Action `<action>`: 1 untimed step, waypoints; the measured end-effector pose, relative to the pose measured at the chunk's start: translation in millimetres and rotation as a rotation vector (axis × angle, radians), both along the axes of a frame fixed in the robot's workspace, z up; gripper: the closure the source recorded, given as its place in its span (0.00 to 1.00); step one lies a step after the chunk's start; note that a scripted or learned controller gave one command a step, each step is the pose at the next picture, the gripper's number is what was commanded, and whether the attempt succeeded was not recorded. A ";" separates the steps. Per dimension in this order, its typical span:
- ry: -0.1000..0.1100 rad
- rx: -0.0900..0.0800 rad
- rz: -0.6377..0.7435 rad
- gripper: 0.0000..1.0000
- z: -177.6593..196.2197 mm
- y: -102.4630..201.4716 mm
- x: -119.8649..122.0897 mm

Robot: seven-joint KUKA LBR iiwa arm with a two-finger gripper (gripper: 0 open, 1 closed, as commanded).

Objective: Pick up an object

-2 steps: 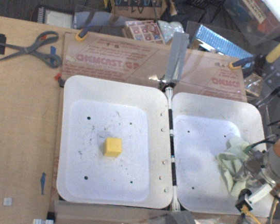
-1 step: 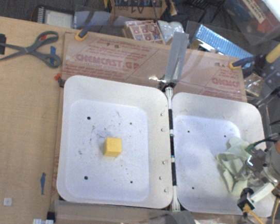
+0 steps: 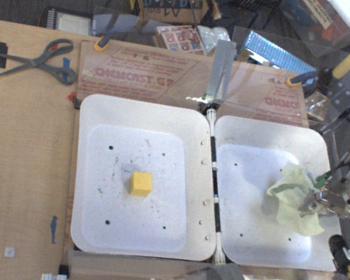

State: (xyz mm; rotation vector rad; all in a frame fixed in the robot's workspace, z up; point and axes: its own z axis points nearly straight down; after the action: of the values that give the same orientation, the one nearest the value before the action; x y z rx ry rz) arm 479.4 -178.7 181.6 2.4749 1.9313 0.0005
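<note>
- A pale green crumpled cloth (image 3: 297,197) lies at the right side of the right bin (image 3: 244,244), bunched up against the gripper (image 3: 314,201).
- The gripper reaches in from the right edge and meets the cloth's right side; whether its jaws are apart or together cannot be told.
- A small yellow block (image 3: 141,184) sits alone near the middle of the left bin (image 3: 99,125), well apart from the cloth.
- The 2 white bins stand side by side, touching along a central seam.
- A pair of grey-handled scissors (image 3: 43,63) rests on the bench (image 3: 6,176) to the upper left of the bins.
</note>
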 end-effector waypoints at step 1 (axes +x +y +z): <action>-0.005 0.000 0.041 1.00 -93.6 -39.2 1.8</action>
State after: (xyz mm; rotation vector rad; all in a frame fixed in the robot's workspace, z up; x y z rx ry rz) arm 481.3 -217.9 88.0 2.4324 1.9795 0.0062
